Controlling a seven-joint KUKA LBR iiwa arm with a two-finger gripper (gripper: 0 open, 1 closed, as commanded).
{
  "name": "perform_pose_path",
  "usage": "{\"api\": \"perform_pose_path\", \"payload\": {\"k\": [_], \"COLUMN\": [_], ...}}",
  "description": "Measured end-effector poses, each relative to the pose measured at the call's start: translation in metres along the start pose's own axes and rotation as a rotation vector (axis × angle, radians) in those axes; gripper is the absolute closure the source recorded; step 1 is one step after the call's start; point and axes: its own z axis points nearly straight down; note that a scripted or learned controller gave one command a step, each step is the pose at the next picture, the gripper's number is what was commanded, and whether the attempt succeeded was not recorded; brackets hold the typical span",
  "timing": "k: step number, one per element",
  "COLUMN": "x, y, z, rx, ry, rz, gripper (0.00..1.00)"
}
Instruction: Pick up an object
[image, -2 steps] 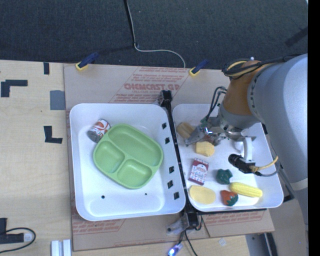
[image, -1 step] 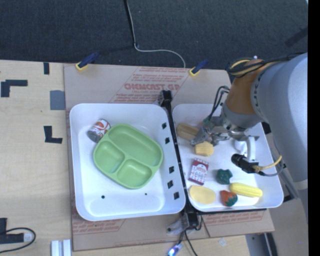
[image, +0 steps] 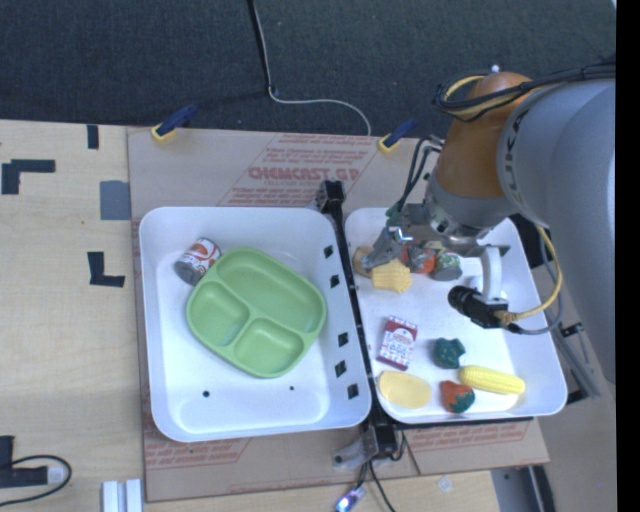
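My gripper (image: 385, 250) is low over the back left part of the right bin (image: 535, 330). It sits right above a yellow block-like toy (image: 392, 278) and seems to touch it. An orange and red item (image: 424, 262) and a grey one (image: 447, 266) lie just to its right, partly under the wrist. Further forward in the same bin are a small red box (image: 398, 342), a dark green toy (image: 448, 351), a corn cob (image: 490, 380), a flat yellow piece (image: 404, 390) and a red and green strawberry-like toy (image: 458, 397).
The left bin (image: 170, 390) holds a green divided plate (image: 257, 310) and a small can (image: 197, 260) on its side at the back left. A black divider (image: 345, 300) runs between the bins. A black cable plug (image: 478, 305) hangs from the arm over the right bin.
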Motion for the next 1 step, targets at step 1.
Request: {"api": "perform_pose_path", "payload": {"k": [1], "x": [0.056], "y": [-0.0007], "z": [-0.0784], "rx": [0.001], "ry": [-0.001], "rz": [0.001], "gripper": [1.0]}}
